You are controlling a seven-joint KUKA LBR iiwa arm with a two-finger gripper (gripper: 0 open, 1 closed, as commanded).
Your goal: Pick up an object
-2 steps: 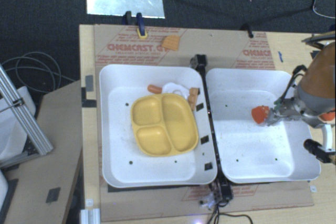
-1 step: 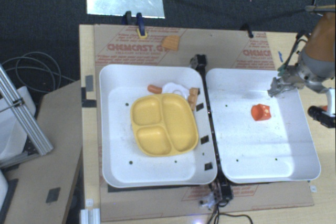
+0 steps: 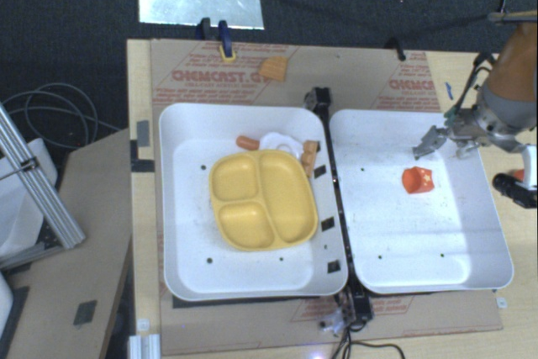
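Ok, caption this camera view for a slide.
KUKA arm's gripper hovers open above the red object in the right bin; yellow tray in the left bin.

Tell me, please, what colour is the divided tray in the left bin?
Yellow; the divided tray shows plainly in the camera view.

The bench (image 3: 143,206) bears two white bins (image 3: 181,265) side by side and a small tan block (image 3: 274,68).

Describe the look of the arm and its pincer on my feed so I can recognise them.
The arm enters at the right edge, with an orange-tan band above a grey wrist section. Thin cables, one bluish-green, run beside the wrist. The pincer is small, grey metal, with slim pale fingers. No readable markings.
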